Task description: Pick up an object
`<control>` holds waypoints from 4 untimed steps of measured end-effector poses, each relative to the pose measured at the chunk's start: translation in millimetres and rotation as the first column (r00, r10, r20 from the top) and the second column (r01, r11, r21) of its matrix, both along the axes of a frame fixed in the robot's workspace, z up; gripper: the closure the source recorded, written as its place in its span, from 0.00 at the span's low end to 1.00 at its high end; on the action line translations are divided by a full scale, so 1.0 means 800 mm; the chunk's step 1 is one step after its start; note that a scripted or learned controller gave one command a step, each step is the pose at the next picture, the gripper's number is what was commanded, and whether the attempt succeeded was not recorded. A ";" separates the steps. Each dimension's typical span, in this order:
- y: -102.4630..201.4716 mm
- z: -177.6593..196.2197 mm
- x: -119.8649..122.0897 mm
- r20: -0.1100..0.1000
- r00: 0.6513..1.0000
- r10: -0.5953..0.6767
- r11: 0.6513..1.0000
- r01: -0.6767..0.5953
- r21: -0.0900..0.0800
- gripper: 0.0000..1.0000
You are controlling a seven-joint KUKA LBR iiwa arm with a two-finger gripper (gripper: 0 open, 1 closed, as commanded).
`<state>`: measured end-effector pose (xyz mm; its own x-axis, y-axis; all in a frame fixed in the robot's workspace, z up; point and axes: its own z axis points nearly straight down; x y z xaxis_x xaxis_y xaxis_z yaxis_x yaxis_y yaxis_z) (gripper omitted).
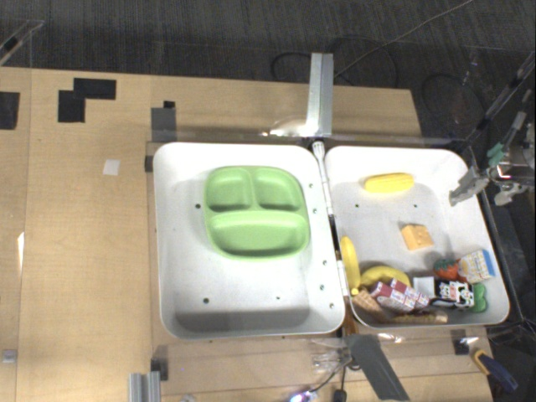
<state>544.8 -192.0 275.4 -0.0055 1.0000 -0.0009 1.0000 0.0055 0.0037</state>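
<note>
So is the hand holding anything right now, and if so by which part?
Nothing is held. The hand sits at the right bin's far right rim, with nothing between its tips. The nearest thing, the yellow lemon-like piece, lies apart from it.

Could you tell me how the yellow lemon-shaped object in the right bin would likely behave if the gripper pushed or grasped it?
The yellow lemon-shaped object looks rounded and oblong, so it would probably roll when nudged. Its smooth skin may slip between fingers. It lies alone on the right bin floor, so little would stop it.

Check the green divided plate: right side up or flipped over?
Right side up: the green divided plate in the left bin shows three recessed compartments facing the camera.
</note>
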 end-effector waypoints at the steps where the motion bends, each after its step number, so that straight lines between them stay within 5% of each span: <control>1: 0.037 -0.137 0.036 -0.002 1.000 0.031 1.000 -0.031 0.001 0.00; 2: 0.044 -0.229 0.001 0.017 0.981 0.192 0.981 -0.192 -0.011 0.00; 3: -0.018 -0.232 0.042 0.010 0.978 0.209 0.978 -0.209 -0.006 0.00; 4: 0.044 -0.231 0.036 0.011 0.945 0.327 0.945 -0.327 -0.008 0.00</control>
